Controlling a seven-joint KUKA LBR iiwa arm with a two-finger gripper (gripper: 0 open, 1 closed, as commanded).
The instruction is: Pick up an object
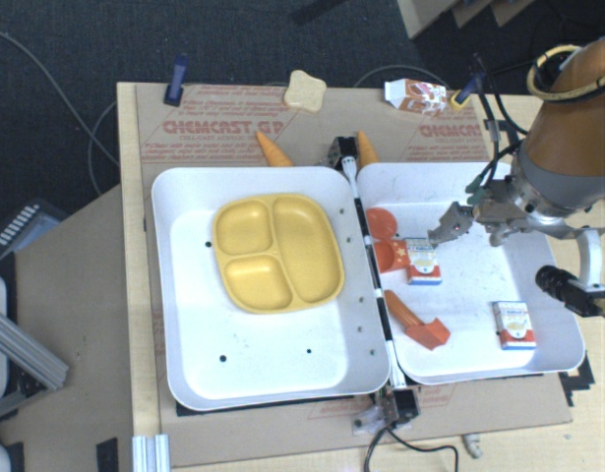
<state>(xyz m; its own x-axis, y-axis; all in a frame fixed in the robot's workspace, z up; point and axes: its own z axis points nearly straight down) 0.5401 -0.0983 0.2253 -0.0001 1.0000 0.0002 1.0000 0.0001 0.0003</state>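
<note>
The pincer (448,226) hangs over the right bin (553,347), just right of a small carton (422,262); whether it is wide or narrow I cannot tell. Another carton (514,324) lies near the right rim. A yellow divided plate (278,253) sits in the left bin (272,377).

The bench (233,126) bears two white bins (184,293), a bread slice (305,89) and a carton (416,94).

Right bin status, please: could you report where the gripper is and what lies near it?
Gripper low over right bin, beside small carton; nothing seen between fingers. Orange pieces crowd carton's left. Second carton lies apart.
</note>
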